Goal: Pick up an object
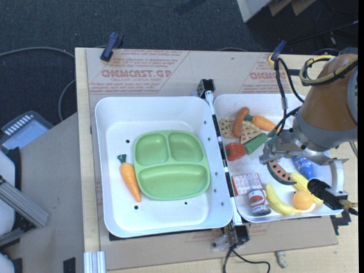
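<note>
My pincer (273,152) hangs low in the right bin (227,104), over the watermelon slice (277,170) and beside a green block (255,143); whether it is open or closed I cannot tell. A banana (278,202), can (257,201) and orange (303,201) lie nearby. The left bin (108,129) holds a green plate (170,165) and carrot (130,178).

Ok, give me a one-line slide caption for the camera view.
KUKA arm's tool poised over toy food in the right bin; green divided plate and carrot sit in the left bin.
</note>
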`<act>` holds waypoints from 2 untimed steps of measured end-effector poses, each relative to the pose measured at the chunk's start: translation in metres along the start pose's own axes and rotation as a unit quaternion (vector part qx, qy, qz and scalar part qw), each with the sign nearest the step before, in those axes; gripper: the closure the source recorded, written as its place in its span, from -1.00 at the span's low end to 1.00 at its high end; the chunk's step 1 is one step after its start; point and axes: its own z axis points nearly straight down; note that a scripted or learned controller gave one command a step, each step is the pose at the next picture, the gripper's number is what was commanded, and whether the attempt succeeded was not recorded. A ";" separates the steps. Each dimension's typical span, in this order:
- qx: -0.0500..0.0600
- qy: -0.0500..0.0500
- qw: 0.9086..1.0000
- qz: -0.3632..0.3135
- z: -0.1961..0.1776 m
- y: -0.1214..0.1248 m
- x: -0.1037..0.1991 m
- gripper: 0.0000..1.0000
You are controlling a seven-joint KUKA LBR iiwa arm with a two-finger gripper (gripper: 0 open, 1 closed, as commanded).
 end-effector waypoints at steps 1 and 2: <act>0.000 0.000 1.000 0.000 0.000 0.000 0.000 -1.00; -0.001 -0.001 1.000 0.000 0.100 0.059 -0.032 -1.00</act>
